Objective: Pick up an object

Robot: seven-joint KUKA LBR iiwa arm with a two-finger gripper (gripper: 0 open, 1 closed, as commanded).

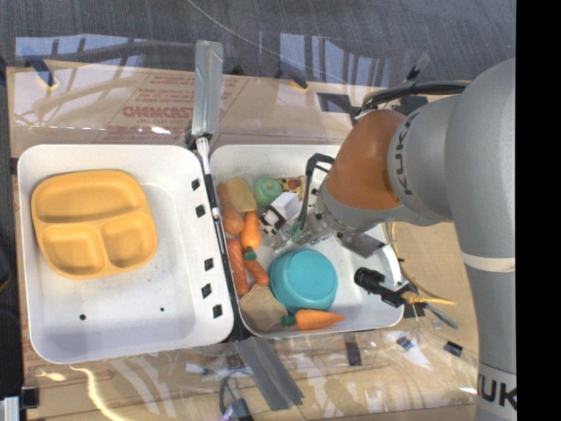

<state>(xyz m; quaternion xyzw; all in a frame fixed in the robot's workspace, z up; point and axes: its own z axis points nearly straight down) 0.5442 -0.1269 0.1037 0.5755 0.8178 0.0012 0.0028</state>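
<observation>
The right bin holds a heap of toy food. A teal bowl lies in its middle, with a carrot in front of it and a tan bread slice at its left. More carrots line the bin's left wall, one of them upright beside a pale yellow piece. A green round piece and a white and black piece lie at the back. My gripper hangs low over the heap, just behind the bowl and next to the white and black piece.
The left bin bears a yellow divided plate at its far left. A metal divider bar stands between the bins at the back. The arm's grey and orange body covers the right bin's right half.
</observation>
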